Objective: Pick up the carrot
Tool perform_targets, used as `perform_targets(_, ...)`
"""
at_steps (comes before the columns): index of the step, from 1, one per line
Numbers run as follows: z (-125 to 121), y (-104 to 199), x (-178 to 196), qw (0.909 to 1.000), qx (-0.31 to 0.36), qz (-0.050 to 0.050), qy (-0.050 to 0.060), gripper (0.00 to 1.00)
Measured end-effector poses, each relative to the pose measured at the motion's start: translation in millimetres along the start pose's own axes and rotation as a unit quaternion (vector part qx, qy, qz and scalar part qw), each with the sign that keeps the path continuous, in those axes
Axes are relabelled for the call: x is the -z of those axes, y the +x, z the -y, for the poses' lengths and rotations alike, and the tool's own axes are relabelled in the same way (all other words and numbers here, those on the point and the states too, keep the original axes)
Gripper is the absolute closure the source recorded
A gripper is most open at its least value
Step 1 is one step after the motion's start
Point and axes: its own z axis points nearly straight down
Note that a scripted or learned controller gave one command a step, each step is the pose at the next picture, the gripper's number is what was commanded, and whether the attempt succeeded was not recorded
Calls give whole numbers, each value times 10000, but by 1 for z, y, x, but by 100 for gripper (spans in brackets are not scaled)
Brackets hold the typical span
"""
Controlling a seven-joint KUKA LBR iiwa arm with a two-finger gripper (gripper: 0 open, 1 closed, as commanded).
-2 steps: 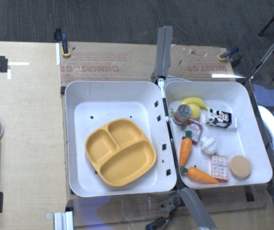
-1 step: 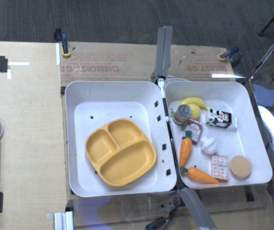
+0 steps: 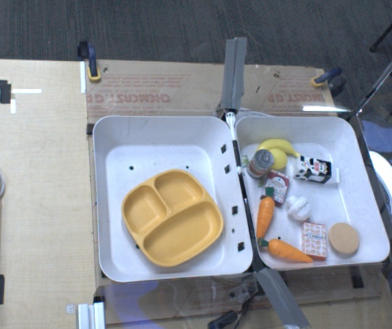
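Two carrots lie in the right bin (image 3: 360, 149), both near its front left corner. One carrot (image 3: 265, 216) stands roughly lengthwise along the left wall, green end toward the front. The second carrot (image 3: 288, 251) lies crosswise along the front wall, green end toward the left, close to the first carrot's green end. A small printed box (image 3: 314, 240) sits just beside the second carrot's tip, and a tan round disc (image 3: 344, 239) sits to the right of that box. A white crumpled item (image 3: 297, 206) lies right of the first carrot. A red packet (image 3: 277, 184) lies behind it, next to a small jar (image 3: 262, 162), a banana (image 3: 280, 147) and a black-and-white carton (image 3: 314, 169). The left bin (image 3: 114, 184) holds a yellow divided plate (image 3: 173, 216). Both bins rest on the counter (image 3: 38, 204). The state of the pincer cannot be told.
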Motion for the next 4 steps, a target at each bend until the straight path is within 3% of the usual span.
perform_targets(1, -3, -7, -58, 9898, -1423, -13, 1, 0)
perform_targets(2, 20, 27, -136, 9974, -722, -10, 1, 0)
perform_targets(3, 12, 28, -266, 9995, -317, -17, -4, 0)
perform_targets(4, 19, 26, -173, 9994, 347, 5, 0, 0)
